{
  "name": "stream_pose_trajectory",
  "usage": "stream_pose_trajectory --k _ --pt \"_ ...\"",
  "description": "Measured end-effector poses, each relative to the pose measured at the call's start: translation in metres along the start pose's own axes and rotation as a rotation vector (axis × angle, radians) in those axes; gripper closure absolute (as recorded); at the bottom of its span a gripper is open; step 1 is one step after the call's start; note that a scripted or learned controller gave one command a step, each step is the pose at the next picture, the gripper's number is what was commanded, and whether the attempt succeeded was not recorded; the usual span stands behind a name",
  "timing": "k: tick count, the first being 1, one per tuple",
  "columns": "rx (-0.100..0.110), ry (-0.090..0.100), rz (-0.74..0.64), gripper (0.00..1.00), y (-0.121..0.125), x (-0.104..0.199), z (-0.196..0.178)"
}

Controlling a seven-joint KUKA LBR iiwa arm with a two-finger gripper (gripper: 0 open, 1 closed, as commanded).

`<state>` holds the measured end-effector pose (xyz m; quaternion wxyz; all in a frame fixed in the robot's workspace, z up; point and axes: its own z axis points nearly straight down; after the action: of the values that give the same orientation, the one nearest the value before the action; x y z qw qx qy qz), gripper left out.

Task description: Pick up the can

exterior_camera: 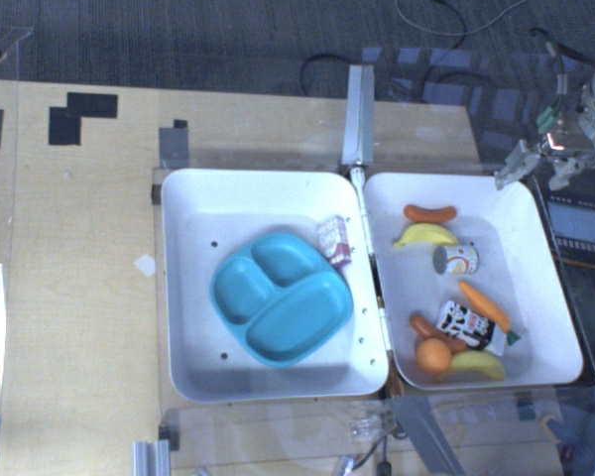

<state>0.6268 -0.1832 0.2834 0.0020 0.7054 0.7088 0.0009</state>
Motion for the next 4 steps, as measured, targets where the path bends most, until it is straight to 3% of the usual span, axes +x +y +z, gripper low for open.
stream_pose_trajectory --k 1,2,3,4 --pt "0.002 0.001 -0.039 0.00 0.003 0.020 0.173" --pt "-0.010 -0.001 0.175 0.00 -0.035 0.062 0.194" --pt "0.000 0.001 0.061 0.00 0.031 0.053 0.197" --pt "-0.006 0.002 0.225 0.00 -0.008 0.092 0.195"
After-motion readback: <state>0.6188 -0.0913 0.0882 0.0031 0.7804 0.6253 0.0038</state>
